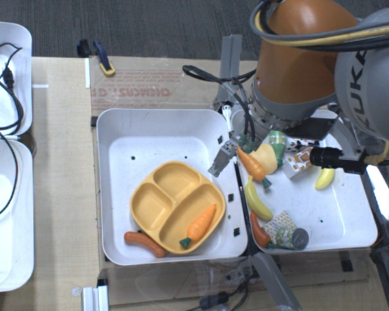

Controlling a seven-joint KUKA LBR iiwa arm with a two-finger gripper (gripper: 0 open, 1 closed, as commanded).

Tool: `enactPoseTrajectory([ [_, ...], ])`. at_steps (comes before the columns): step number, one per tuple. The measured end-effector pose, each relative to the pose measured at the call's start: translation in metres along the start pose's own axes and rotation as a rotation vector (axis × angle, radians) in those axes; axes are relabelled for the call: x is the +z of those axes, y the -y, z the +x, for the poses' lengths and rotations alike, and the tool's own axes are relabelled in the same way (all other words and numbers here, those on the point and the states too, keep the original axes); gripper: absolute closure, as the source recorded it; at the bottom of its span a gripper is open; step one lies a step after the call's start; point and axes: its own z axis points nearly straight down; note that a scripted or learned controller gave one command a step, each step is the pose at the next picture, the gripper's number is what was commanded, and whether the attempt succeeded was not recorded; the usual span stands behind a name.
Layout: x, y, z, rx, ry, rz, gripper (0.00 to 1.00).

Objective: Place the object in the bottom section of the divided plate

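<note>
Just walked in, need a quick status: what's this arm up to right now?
The KUKA arm reaches in over the right bin, its gripper near the wall between the bins, by a toy carrot. The right bin also has bananas and a can. In the left bin, the yellow divided plate already has a carrot in its bottom section; a sausage lies beside it.

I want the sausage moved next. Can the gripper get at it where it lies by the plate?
Probably yes: the sausage lies uncovered on the left bin's floor. But it touches the divided plate near the bin's wall.
</note>
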Motion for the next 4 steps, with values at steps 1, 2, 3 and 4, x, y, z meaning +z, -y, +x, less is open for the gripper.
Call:
enactPoseTrajectory([
  [1,-0.033,0.002,-0.074,0.097,0.0,-0.009,0.0],
  [2,-0.121,0.019,-0.068,0.466,-0.002,-0.007,0.0],
  [3,-0.121,0.019,-0.068,0.466,-0.003,-0.007,0.0],
  [4,-0.121,0.019,-0.068,0.466,-0.003,-0.007,0.0],
])
